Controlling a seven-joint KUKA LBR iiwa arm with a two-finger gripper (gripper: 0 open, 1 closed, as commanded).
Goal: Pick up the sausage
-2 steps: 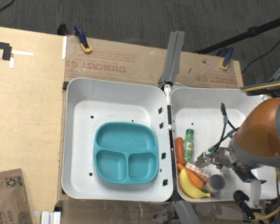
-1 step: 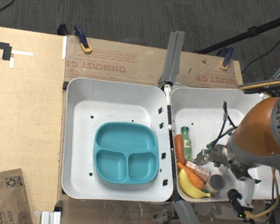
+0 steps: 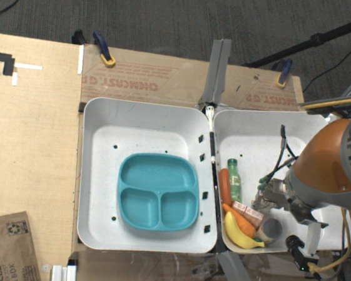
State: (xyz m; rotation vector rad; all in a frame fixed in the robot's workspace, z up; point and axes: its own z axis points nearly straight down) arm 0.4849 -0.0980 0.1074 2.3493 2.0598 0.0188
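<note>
In the right bin (image 3: pixel 259 124), the banana (image 3: pixel 240 234) lies at 6 o'clock, and the sausage (image 3: pixel 224 184) lies along the left wall at 9 o'clock, beside the green bottle (image 3: pixel 233 178). The gripper (image 3: pixel 268 201) hangs just right of them. The left bin (image 3: pixel 98 159) holds a teal plate (image 3: pixel 159 191).

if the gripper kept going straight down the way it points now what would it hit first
The gripper points down over the right bin, near the pile at its left wall. It would likely meet the small pink-and-white packet or the grey cup before the sausage, though depth is unclear.
</note>
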